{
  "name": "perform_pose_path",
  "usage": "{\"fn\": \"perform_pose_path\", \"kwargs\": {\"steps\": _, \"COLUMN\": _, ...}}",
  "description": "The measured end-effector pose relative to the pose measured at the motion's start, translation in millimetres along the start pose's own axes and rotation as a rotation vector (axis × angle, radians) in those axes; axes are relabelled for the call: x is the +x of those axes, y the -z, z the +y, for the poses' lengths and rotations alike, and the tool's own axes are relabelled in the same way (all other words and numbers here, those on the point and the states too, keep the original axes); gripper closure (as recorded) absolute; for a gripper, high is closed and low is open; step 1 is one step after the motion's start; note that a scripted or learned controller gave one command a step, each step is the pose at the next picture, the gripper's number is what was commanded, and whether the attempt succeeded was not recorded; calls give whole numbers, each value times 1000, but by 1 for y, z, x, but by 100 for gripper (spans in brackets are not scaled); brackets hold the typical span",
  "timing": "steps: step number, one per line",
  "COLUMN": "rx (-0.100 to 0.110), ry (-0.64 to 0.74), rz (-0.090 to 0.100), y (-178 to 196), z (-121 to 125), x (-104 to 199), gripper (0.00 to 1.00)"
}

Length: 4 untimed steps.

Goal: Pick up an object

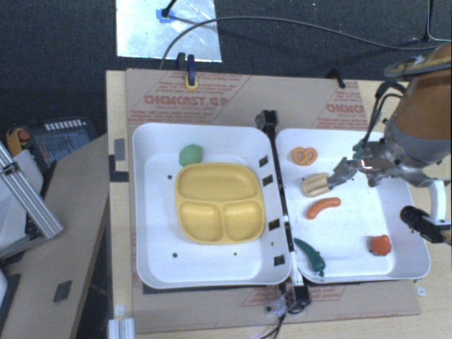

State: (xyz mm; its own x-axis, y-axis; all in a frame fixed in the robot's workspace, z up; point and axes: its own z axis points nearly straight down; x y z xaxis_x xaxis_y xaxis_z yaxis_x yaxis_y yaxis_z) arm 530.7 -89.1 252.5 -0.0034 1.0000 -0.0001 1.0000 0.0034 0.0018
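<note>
Camera view from above: in the right bin point(406, 260), the gripper point(342, 174) hovers, fingers slightly parted and holding nothing, just beside a tan bread-roll toy point(315, 184), likely light, rigid plastic, best pinched across its short middle.

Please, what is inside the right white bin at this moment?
In the right bin lie a pretzel, a tan bread-like piece, a sausage, a green thing and a red-orange one. The gripper and arm cover part of its floor.
</note>
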Motion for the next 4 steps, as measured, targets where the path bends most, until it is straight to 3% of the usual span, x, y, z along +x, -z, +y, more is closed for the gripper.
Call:
{"fn": "perform_pose_path", "kwargs": {"steps": 2, "rx": 7, "ry": -3, "rz": 1, "y": -126, "z": 0, "x": 2, "gripper": 0}}
{"fn": "perform_pose_path", "kwargs": {"steps": 3, "rx": 5, "ry": -3, "rz": 1, "y": -170, "z": 0, "x": 2, "gripper": 0}}
{"fn": "perform_pose_path", "kwargs": {"steps": 4, "rx": 0, "ry": -2, "rz": 0, "y": -158, "z": 1, "x": 1, "gripper": 100}}
